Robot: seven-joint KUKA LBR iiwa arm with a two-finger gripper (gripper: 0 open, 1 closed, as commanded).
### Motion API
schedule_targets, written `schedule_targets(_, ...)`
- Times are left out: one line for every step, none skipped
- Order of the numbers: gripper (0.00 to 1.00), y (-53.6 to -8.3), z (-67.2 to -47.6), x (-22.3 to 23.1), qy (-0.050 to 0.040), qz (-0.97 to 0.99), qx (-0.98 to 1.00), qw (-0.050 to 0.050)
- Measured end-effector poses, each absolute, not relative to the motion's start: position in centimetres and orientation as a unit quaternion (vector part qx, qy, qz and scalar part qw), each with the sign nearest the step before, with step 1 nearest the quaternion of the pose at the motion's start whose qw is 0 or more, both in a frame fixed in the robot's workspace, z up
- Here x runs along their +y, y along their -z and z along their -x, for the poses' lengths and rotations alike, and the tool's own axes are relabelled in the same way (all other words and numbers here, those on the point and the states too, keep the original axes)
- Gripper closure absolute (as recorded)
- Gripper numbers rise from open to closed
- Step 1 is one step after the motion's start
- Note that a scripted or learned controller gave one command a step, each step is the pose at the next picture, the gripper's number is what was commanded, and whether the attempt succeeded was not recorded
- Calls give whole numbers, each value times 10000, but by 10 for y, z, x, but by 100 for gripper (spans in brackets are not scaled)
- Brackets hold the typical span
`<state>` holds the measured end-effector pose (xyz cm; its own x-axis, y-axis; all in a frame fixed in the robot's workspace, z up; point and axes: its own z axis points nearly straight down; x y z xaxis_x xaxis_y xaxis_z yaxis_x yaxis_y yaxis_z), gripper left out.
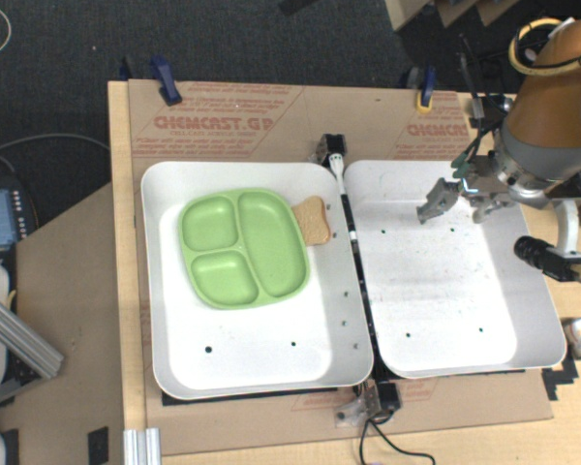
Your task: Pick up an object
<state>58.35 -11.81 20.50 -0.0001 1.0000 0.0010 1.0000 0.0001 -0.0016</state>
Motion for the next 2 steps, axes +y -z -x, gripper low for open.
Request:
schedule_targets(0, -402, -543, -72, 74, 7052, -7089, -78)
schedule_targets(0, -546, -511, -72, 70, 7067, -7074, -85)
